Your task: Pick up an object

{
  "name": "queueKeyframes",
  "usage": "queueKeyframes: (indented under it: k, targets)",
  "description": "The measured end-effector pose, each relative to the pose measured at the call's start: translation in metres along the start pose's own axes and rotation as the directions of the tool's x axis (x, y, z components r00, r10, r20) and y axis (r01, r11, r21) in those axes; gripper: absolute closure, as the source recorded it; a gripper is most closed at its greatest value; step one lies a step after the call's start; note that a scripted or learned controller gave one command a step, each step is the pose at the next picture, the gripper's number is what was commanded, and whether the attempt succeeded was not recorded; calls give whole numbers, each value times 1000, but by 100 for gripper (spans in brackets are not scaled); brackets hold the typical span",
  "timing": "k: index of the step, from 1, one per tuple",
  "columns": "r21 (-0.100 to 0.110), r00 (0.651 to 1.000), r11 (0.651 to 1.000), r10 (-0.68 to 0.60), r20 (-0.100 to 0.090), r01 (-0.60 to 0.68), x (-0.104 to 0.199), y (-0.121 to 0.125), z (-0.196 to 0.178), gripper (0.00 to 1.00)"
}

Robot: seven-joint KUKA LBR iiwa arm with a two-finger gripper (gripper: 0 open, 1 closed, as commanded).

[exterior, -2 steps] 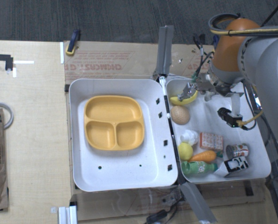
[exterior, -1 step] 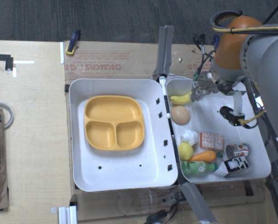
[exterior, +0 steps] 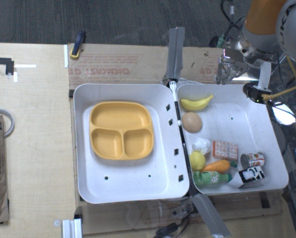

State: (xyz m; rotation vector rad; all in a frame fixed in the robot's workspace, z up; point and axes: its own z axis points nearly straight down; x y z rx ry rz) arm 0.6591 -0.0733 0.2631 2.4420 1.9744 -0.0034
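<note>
The right bin (exterior: 247,114) holds a banana (exterior: 196,102), a brown egg-shaped object (exterior: 191,122), a white lump (exterior: 201,145), a lemon (exterior: 197,160), a carrot (exterior: 217,166), a green packet (exterior: 211,178), a red-and-white box (exterior: 224,149), a small can (exterior: 252,159) and a black-and-white item (exterior: 251,174). My gripper (exterior: 228,73) hangs over the far rim of this bin, up and right of the banana, apart from every object.
The left bin (exterior: 83,148) carries a yellow divided plate (exterior: 121,130). A grey divider post (exterior: 176,53) rises between the bins at the back. Cables (exterior: 267,95) trail along the right bin's right side. A blue-and-yellow tool (exterior: 78,44) lies on the cardboard behind.
</note>
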Motion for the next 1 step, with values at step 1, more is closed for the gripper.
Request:
queueKeyframes:
  k: [1]
  targets:
    - [0, 947, 947, -321, -1, 321, -14, -24, 29, 100]
